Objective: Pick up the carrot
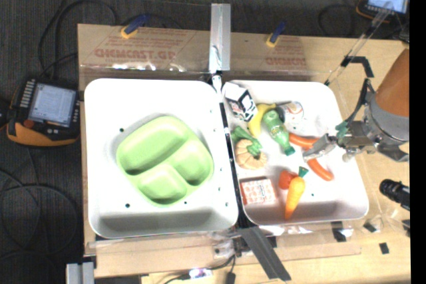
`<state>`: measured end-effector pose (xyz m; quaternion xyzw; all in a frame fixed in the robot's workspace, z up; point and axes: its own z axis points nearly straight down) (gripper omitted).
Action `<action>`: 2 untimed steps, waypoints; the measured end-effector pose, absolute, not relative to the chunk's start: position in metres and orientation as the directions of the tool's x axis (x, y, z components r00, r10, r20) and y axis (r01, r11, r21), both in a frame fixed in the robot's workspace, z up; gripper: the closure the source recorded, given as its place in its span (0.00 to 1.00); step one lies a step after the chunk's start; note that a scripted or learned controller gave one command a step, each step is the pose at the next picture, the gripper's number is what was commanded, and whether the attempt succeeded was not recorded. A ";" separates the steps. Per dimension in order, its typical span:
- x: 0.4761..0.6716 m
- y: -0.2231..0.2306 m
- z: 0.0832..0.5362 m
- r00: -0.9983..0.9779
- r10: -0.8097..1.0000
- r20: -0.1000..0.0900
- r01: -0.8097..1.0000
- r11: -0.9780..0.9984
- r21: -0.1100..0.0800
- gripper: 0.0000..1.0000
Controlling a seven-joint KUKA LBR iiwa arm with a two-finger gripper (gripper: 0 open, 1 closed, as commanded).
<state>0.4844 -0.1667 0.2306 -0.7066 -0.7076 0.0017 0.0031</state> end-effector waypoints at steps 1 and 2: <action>0.484 -0.147 0.093 0.164 0.986 0.000 0.986 -0.164 -0.002 0.00; 0.487 -0.146 0.101 0.165 0.986 0.001 0.986 -0.165 0.002 1.00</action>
